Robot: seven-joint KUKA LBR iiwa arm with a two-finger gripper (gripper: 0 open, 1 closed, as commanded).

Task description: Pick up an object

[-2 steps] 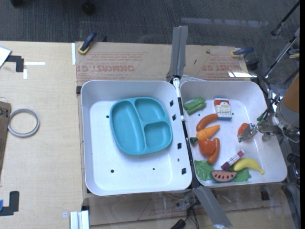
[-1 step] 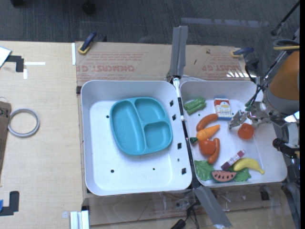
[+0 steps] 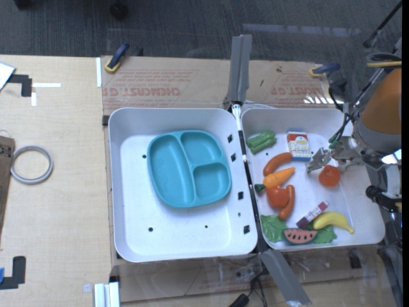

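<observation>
The gripper (image 3: 321, 160) hangs over the upper right part of the right bin (image 3: 372, 232), its metal fingers pointing left; whether they are spread or closed cannot be told, and nothing is seen between them. Just below and right of the fingertips lies a red tomato (image 3: 330, 176), close to the tool, contact uncertain. Left of the tip stands a small white carton with a red and blue label (image 3: 298, 145), its print too small to read. Farther left: a green pepper (image 3: 261, 141), an orange sausage (image 3: 277, 162), a carrot (image 3: 279, 178), and a red pepper (image 3: 282, 198). Along the bin's lower edge lie a purple-and-white stick (image 3: 312, 213), a yellow banana (image 3: 333, 220), a watermelon slice (image 3: 300, 236), and green leaves (image 3: 272, 226). The left bin (image 3: 128, 229) holds a teal divided plate (image 3: 190, 168). Cardboard behind the bins (image 3: 166, 85) bears reversed red lettering, partly legible as "CHEMCAST GP". A roll of tape (image 3: 29, 164) rests on the wooden bench (image 3: 57, 235), well apart.
</observation>
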